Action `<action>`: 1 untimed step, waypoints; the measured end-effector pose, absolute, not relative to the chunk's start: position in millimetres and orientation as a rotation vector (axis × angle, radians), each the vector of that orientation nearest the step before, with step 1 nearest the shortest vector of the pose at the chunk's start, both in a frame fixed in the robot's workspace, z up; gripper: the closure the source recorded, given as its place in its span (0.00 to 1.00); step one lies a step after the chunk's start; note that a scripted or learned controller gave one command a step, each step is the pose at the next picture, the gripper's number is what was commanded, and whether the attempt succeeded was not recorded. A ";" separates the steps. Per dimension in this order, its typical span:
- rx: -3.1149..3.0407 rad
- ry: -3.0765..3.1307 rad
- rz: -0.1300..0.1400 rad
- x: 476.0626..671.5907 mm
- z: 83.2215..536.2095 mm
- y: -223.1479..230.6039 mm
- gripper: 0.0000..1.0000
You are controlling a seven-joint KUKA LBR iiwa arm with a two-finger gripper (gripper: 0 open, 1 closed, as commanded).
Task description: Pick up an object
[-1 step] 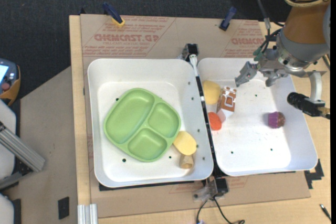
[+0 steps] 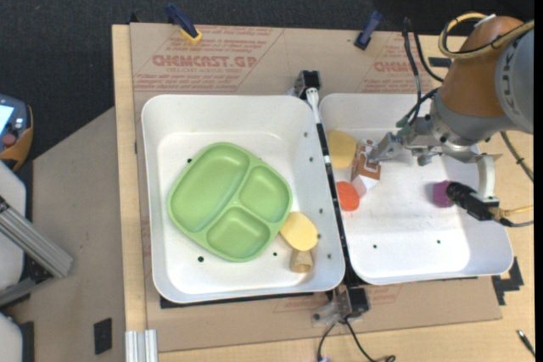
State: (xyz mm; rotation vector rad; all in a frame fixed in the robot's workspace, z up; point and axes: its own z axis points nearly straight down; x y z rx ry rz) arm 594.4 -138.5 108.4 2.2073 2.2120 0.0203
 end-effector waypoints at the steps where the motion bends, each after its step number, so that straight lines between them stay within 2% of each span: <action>1: 2.215 2.217 0.005 610.0 118.0 -138.7 0.00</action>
